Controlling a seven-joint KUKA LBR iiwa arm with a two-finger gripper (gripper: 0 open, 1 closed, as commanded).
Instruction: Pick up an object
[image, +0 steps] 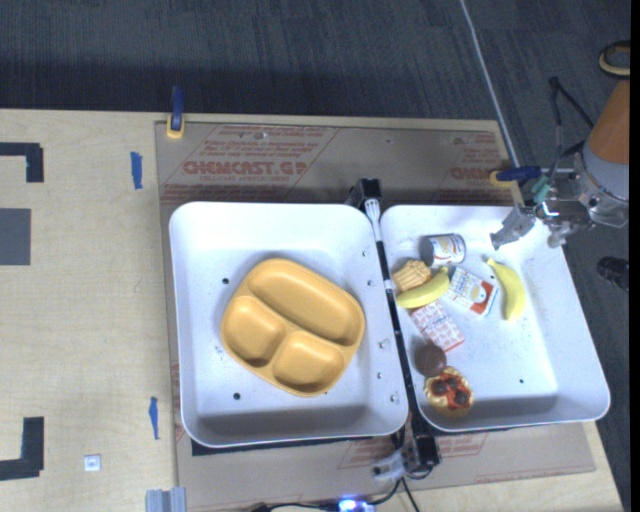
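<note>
Bananas share the right bin (575, 375) with a clutter of small goods: one banana (511, 287) lies alone toward the bin's right side, its long axis running up and down the view with a slight curve, while a second banana (424, 291) lies nearly crosswise by the divider, touching a ridged yellow piece (410, 273) just above it. A small can (443, 248) rests on its side near the bin's far wall. A red-and-white packet (472, 291) sits between the two bananas, and a checked packet (437, 325) lies just below, with a brown lump (431, 357) and a red-and-orange cluster (448, 390) nearer the front wall. The gripper (530, 222) hangs over the bin's far right corner, above and just beside the lone banana's upper tip, its fingers apart and nothing between them. The arm's orange band (610, 125) shows at the right. The left bin (190, 300) holds a yellow three-part tray (291, 325), tilted on a diagonal.
</note>
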